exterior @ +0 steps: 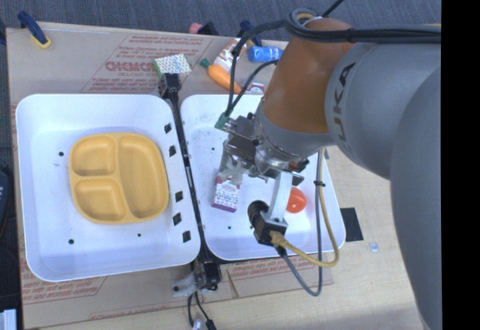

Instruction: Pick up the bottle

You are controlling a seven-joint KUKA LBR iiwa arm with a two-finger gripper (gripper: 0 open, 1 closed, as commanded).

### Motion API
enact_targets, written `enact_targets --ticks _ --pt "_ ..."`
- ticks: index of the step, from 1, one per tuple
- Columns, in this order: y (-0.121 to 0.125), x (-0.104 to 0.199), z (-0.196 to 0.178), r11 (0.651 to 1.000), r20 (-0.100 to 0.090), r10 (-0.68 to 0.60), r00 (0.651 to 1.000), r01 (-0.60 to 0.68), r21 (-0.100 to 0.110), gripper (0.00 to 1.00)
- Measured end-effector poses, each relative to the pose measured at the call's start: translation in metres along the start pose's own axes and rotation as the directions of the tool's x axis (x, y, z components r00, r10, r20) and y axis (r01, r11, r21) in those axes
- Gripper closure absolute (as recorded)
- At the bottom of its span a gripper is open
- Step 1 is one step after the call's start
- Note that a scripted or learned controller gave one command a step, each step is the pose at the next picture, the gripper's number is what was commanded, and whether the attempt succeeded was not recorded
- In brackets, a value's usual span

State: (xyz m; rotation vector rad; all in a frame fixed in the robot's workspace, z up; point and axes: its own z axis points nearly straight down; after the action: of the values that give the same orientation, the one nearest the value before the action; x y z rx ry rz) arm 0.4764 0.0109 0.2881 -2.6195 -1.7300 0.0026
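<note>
Camera view: the arm comes in from the right and covers most of the right bin. The gripper sits low over the bin's middle, just above a small pink-and-white packet. I cannot tell if the tool is spread or pressed together, its own body hides that. I see nothing pinched in it.

I take the bottle to be the white piece with the orange end. It lies near the right bin's right edge, partly hidden under the wrist, apart from the gripper and on the far side of it from the packet.

The left bin holds a yellow divided plate at its centre. An orange-and-white item lies on the cardboard beyond the bins' far edge, out of play.

Step, my call: approach, no grasp yet, and lined up on the packet, not the target. Next move needs a lift clear, a shift toward the right edge, then a descent straddling the bottle's body. The risk is grabbing the packet.
</note>
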Motion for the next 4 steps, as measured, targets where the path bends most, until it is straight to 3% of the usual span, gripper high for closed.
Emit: enact_targets --ticks 1,2,3,4 --pt "0.015 -0.036 0.097 1.0 0.002 -0.004 1.0 0.004 0.004 1.0" --pt "-0.009 0.019 0.097 0.999 0.001 0.053 0.999 -0.053 0.002 1.0" --pt "-0.006 0.015 -0.029 0.934 0.001 -0.357 0.934 0.357 -0.001 1.0" --pt "-0.006 0.012 0.097 0.929 0.001 -0.369 0.929 0.369 0.004 1.0"
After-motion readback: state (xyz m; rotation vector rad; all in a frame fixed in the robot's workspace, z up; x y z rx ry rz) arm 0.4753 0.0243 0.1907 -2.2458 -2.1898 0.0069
